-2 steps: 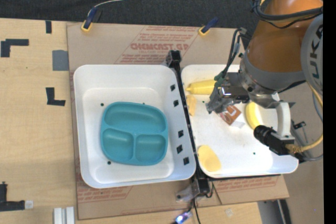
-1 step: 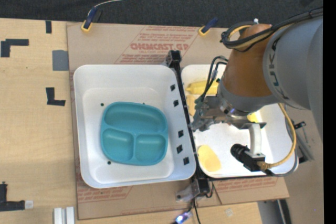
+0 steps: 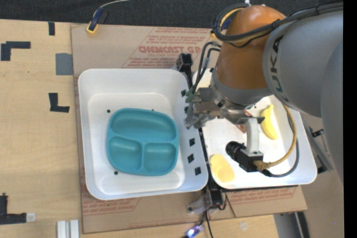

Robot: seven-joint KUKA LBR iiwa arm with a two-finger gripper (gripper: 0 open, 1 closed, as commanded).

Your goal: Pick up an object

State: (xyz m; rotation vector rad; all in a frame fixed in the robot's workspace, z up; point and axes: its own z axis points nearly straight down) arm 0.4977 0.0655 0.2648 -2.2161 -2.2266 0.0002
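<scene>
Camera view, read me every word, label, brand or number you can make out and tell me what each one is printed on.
"CHEMCAST GP", in red, repeated faintly in rows across the brown sheet under the bins; the smaller red print beside it is too blurred to read.
"UKA", in pale letters running down the grey arm; the start of the word is hidden by the orange band.
The black marks on the bench are plain shapes, not letters.

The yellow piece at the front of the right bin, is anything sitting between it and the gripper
Nothing visible does. The yellow piece lies uncovered on the right bin's floor, just left of a black part of the gripper assembly. A second yellow object lies farther back, apart.
</scene>
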